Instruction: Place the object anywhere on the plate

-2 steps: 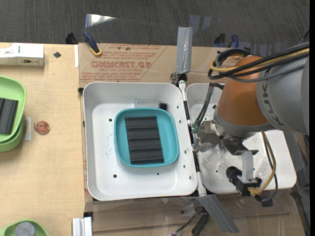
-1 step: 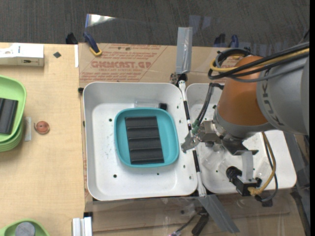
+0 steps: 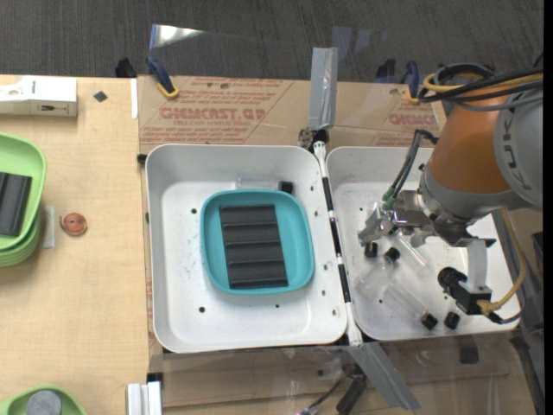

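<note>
The teal plate [image 3: 257,241] sits in the middle of the left bin [image 3: 168,258]. A dark ridged block lies on it, but there is still bare rim all around.

The arm [image 3: 471,158] reaches in from the right and hangs low over the right bin [image 3: 367,314]. Its gripper [image 3: 387,232] is down near the far left part of that bin. The wrist and shiny metal parts are in the way, so I cannot tell how wide the gripper is or if it has hold of anything. A few small dark pieces [image 3: 439,320] lie on the bin floor, some just beside the gripper and some at the near right. I think one of these is the thing to move, but I cannot tell which.

The job now looks like picking up. To do it well, the gripper should come straight down over one small piece and close on it gently so it does not slip away. Then it should lift high enough to clear the wall [image 3: 333,232] between the bins. After that it can go left and set the piece down on the plate.
</note>
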